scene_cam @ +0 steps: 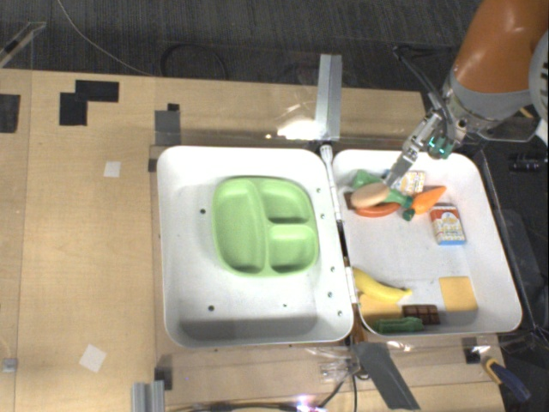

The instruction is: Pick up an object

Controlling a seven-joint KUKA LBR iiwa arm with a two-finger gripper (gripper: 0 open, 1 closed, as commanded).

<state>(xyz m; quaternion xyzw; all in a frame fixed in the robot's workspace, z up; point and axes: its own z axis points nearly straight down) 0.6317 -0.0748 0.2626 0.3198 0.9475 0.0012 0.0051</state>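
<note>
The arm is reaching in from the right over the counter [77, 256], and its pincer [396, 177] is hanging low over the far left part of the right bin [489, 230]. The pictures are not showing whether it is open or closed, nor whether it is gripping anything. Its tip is sitting right at a crowded cluster: a tan bun [371, 196] lying on a red piece [377, 211], a green piece [364, 178] behind them, an orange carrot [425, 200] to the right and a small pale packet [413, 181] just beside the tip. This cluster is lying near the bin's far edge and close to the divider between the bins, leaving little free room around it.

A small red and white box [448, 227] is sitting apart toward the right wall. The middle of the bin floor is lying bare. Along the near edge a banana [377, 290], a green pod [396, 324], a brown bar [422, 313] and a yellow block [458, 293] are lying close together.

In the left bin [184, 307] a green divided tray [262, 226] is resting at the centre, with bare floor on all sides.
</note>
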